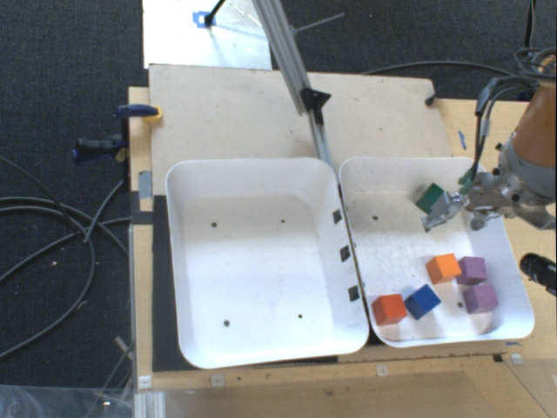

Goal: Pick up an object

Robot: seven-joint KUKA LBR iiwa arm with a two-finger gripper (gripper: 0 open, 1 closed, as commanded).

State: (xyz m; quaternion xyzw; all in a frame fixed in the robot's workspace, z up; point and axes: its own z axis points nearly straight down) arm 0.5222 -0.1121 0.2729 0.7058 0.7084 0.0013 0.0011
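The claw [452, 213] is hanging at the right of the frame over the right bin [383, 185], and I cannot tell its state; a green cube [429, 198] is sitting just beside it. Orange [444, 268], red-orange [389, 308], blue [423, 301] and two purple blocks [475, 283] are crowding that bin's lower edge, while the smooth left bin [252, 259] is lying open

Small green block [429, 198] sits tilted in right white bin [383, 233], upper area. Near front: orange cube [444, 268], two purple cubes [472, 270] [479, 299], blue cube [423, 301], red-orange cube [389, 308], clustered close together.
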